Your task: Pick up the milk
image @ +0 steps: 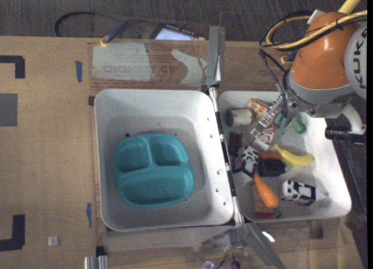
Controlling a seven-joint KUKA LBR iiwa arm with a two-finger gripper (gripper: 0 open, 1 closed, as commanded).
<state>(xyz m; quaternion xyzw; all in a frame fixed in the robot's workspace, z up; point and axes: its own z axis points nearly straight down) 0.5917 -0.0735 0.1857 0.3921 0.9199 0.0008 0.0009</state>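
Two black-and-white cow-patterned milk cartons lie in the right bin (332,163). One carton (247,160) is near the bin's left wall and the other (299,192) is toward its front right. My gripper (266,129) hangs over the back middle of this bin, above and slightly right of the left carton, with the grey and orange arm (326,58) behind it. A small white and red item (261,140) sits right under the gripper tip. I cannot make out whether it is touched.
The right bin also holds a white can (238,116), a banana (295,157), a carrot (265,192), a black block (271,167), a brown piece (235,143) and a green item (299,126). A teal divided plate (152,168) lies in the left bin (111,116).
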